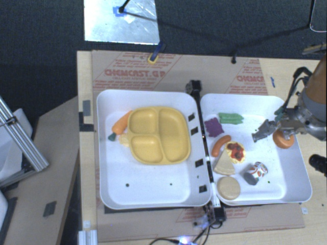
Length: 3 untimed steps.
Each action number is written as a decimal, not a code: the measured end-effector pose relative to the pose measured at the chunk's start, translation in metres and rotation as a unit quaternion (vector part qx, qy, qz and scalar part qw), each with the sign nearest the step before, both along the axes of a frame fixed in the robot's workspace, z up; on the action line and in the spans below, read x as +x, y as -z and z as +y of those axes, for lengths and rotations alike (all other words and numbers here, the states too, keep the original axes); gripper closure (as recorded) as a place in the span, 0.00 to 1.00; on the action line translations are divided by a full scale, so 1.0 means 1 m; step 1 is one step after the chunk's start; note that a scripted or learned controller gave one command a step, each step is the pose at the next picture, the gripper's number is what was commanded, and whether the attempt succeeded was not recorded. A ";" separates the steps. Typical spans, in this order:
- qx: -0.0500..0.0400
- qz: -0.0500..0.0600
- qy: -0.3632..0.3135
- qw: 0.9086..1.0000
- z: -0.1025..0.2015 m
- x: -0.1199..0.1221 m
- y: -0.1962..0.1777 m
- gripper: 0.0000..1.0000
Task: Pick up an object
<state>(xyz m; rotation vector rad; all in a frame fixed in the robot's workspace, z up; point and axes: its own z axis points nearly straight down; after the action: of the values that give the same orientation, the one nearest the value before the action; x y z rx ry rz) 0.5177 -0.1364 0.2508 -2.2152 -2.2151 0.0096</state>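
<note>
The two-finger gripper (261, 132) sits low over the right-hand shallow white bin (294, 180), near its right wall, with the grey arm entering from the right edge of the view. The dark fingers point left and appear slightly parted, with nothing visible between them; the exact opening is hard to read at this size. An orange round toy piece (283, 139) lies just beside the gripper body on its right, partly covered by it, and cannot be confirmed as grasped. Candidate objects lie to the left: a green flat toy piece (231, 118), a purple toy piece (213, 127), an orange-red toy sausage (220, 145), a toy pizza slice with red topping (235, 151), a round tan toy cookie (228, 187) and a small grey-and-red can-like item (254, 172). The left bin holds a yellow divided plastic plate (155, 135) and a toy carrot (121, 123). Judged step: approach, no grasp made. The next move calls for centring the fingers over one item, descending, then closing.
</note>
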 end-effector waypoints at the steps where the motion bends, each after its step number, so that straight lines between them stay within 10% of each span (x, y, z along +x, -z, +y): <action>1: -0.001 -0.006 -0.001 1.000 0.000 0.002 -0.006 0.00; 3: 0.000 -0.003 -0.001 1.000 0.007 0.008 0.110 0.00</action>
<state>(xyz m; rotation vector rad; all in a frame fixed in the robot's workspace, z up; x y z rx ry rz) 0.5256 -0.1291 0.1404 -2.2172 -2.2204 0.0028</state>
